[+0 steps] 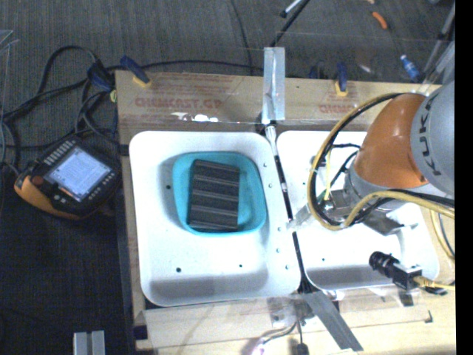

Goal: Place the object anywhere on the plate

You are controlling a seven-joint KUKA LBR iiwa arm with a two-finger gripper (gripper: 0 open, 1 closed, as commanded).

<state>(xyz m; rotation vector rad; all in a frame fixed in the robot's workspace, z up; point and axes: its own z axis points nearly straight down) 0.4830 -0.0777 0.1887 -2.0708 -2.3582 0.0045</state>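
basically the dark ribbed block (215,195) already sits flat in the middle of the blue plate (255,191), which lies in the left bin (148,198), so the placement looks done by my read. block lies well inside the plate rim, stable, no tilt. arm (392,150) hangs over the right bin (347,261), well apart from the plate, wrist and cable loops blocking the tool end. gripper state: cannot tell from this angle. pendant (70,177) lies on the floor to the left, clear of the bins
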